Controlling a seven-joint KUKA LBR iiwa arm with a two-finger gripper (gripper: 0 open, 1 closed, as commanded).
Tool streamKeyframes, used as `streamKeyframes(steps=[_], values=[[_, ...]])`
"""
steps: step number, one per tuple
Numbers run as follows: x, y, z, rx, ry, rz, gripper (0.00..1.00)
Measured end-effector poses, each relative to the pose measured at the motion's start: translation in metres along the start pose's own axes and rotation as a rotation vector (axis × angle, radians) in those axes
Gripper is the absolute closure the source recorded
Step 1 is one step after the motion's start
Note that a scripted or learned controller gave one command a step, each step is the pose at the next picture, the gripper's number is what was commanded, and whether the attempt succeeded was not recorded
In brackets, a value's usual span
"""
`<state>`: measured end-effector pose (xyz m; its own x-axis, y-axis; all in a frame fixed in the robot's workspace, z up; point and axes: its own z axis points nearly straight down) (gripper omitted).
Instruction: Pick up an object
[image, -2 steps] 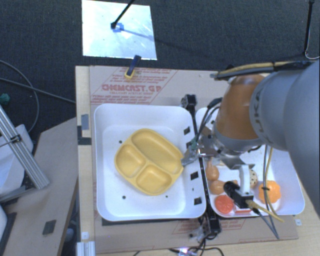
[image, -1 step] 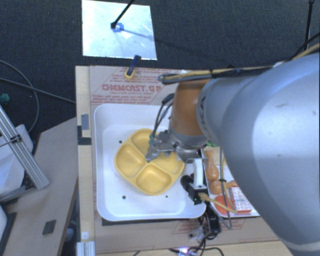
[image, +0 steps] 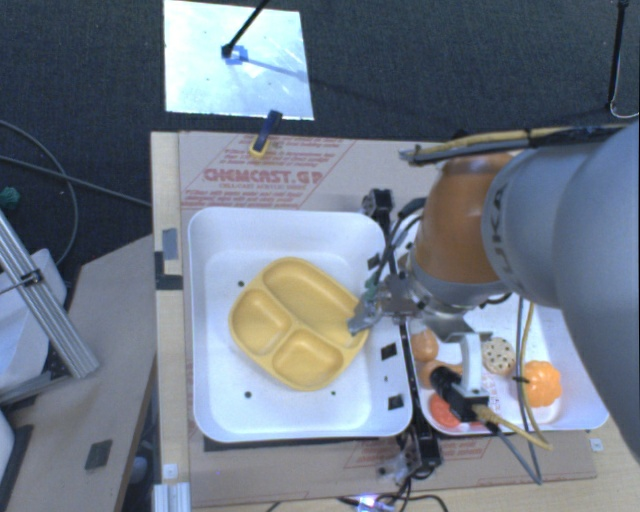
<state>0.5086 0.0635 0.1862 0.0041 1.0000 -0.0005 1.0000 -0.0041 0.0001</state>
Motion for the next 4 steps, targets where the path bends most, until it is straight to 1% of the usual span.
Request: streamKeyframes(steps=[1,2,3,4], values=[[0.054,0.045,0.079,-0.017,0.003,-0.003,0.0],[-0.011,0.026,0.048,-0.001,-0.01,0.0,0.0],[0.048,0.11,-0.072,-0.02,0.005,-0.015,0.0],[0.002,0.077,-0.127,-0.005,0.001,-0.002,0.0]])
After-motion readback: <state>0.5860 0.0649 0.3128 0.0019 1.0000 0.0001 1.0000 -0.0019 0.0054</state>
